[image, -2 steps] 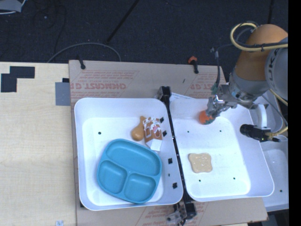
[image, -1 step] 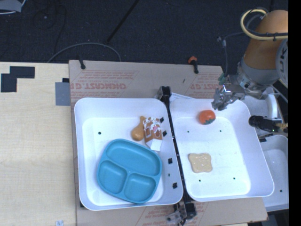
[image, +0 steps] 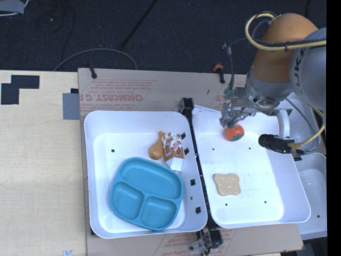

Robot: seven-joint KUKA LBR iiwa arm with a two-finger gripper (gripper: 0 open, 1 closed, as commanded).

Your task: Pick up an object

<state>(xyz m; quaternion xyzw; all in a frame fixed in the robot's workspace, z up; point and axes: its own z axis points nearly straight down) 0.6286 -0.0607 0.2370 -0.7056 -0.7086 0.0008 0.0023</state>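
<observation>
**Orange-red object under the gripper in the right bin**

Orange-red object [image: 234,133], small and rounded, sits in the upper part of the right bin [image: 290,207], near that bin's far wall. We find the gripper [image: 231,121] directly above it, in the upper right of the frame, its dark metal fingers pointing down to the top of the object and appearing to meet it. We cannot tell from this slanted view whether the fingers are spread or closed, nor whether the object is between them; it appears to rest on the bin floor. The arm [image: 279,52], grey with an orange band, comes in from the right edge of the frame, with yellow hose looped above it.

Lower in the same bin, toward the centre, we note a flat tan piece shaped like a slice of toast [image: 227,184], well apart from the orange-red object.

In the left bin [image: 93,143] we record a blue divided plate [image: 146,193] with three compartments, occupying the lower middle. Just above it, near the divider between the bins, lies a brown and white item [image: 168,146]; we cannot identify it further. Both bins rest on a cardboard sheet [image: 133,89] atop the pale bench [image: 37,169].
</observation>
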